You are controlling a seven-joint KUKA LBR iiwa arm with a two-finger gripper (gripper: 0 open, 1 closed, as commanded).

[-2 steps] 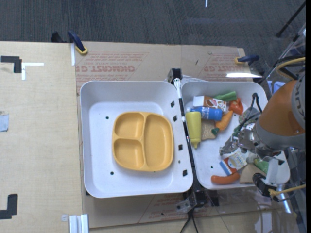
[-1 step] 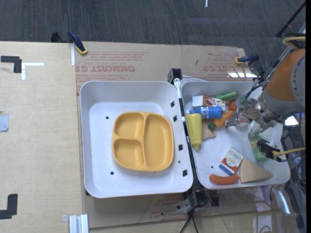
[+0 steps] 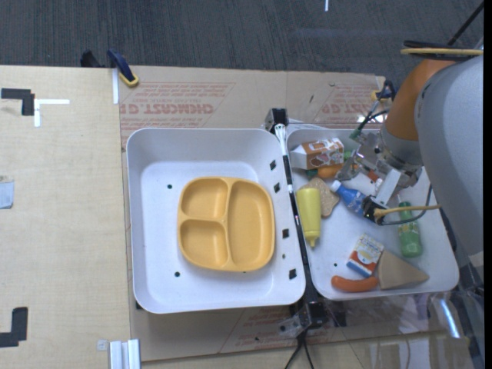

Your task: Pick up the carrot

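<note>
We are seeing the grey arm (image 3: 453,129) coming in from three o'clock, its orange band (image 3: 407,102) sitting above the wrist, and it is leaning down over the upper half of the right bin (image 3: 442,271). The gripper (image 3: 361,177) is hanging low among the clutter there; we cannot tell how it is set, as cables and the wrist are masking it. The carrot (image 3: 329,172) is lying at about twelve o'clock in that bin, just below the small carton (image 3: 320,154) and just at nine o'clock of the gripper. A yellow bottle (image 3: 309,214) is resting along the bin's nine o'clock wall, a green bottle (image 3: 410,237) at three o'clock, and a red sausage (image 3: 354,284) at six o'clock. The left bin (image 3: 146,229) is carrying a yellow divided plate (image 3: 227,224). Both bins are standing on cardboard (image 3: 184,102) over the pale table (image 3: 54,206), with dark carpet (image 3: 192,14) running beyond at twelve o'clock
</note>
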